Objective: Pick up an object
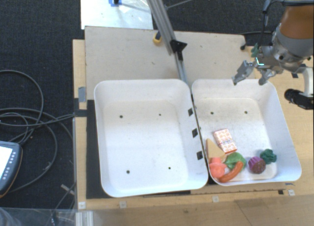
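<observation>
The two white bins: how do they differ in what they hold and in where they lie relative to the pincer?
The right bin holds small toy items bunched at its near edge; the left bin shows just a bare floor with dark dots. The pincer hovers over the right bin's far rim, well away from the left bin. Both are shallow, white and rounded, and lie side by side.

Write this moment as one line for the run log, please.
arm: over right bin's far edge | tool: open, holding nothing | toys: clustered in right bin near corner | left bin: no toys | pick: not started
</observation>
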You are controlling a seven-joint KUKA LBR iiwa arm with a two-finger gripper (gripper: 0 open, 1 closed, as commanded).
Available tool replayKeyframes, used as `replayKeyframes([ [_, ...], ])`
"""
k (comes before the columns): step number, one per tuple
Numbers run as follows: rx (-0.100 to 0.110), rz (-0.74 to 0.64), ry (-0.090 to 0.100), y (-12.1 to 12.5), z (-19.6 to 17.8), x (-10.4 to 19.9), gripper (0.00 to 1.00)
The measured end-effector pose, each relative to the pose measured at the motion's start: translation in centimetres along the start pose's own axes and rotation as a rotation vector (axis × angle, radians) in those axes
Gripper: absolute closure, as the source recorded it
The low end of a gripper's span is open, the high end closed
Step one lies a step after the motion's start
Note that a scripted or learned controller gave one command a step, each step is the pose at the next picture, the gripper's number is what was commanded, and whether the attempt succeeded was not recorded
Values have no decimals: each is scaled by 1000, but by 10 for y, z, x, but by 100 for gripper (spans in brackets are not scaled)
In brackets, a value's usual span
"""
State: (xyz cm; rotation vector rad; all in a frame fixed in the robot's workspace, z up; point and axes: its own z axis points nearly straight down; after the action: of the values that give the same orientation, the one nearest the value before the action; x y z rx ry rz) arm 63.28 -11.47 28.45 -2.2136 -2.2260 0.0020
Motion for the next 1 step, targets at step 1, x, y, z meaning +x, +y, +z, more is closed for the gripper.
replayKeyframes([
  [1,-4,-1,-1,1,-3,0,0],
])
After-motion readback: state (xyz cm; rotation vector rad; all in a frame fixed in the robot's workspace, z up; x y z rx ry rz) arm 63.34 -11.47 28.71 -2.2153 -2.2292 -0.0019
